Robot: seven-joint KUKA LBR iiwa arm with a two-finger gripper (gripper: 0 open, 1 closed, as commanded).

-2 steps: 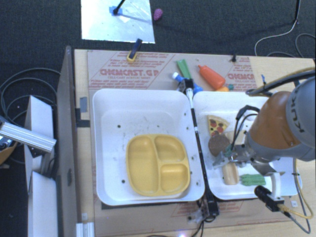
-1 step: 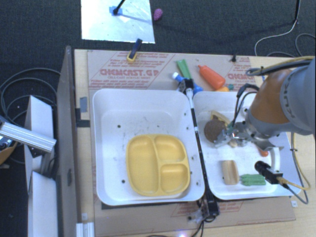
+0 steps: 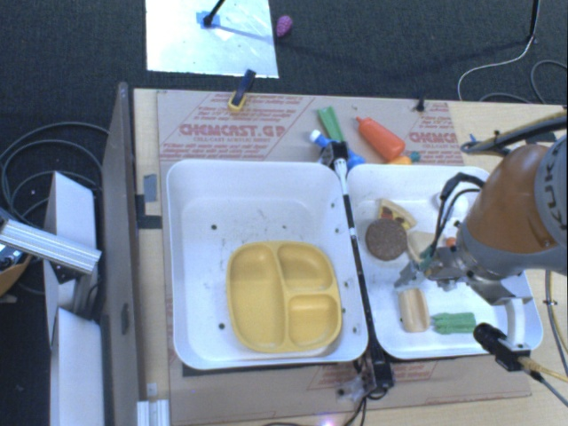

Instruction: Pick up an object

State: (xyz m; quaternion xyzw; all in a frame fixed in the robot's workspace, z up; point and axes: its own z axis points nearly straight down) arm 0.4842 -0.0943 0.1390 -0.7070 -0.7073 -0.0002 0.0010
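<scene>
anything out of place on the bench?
Yes. An orange carrot-like toy, a green piece and a blue piece lie on the cardboard behind the bins, outside both. A purple item sits on the floor beyond the bench. The yellow divided tray lies slightly askew in the left bin.

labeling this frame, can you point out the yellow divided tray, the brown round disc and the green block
yellow divided tray (image 3: 284, 296), camera view, central divider.
brown round disc (image 3: 386, 239), camera view, middle of top face.
green block (image 3: 453, 323), camera view, middle of top.

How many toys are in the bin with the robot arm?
4 that I can see: a brown round disc, a cream wedge behind it, a tan block at the front, and a green block beside it. The arm may hide more.
</scene>
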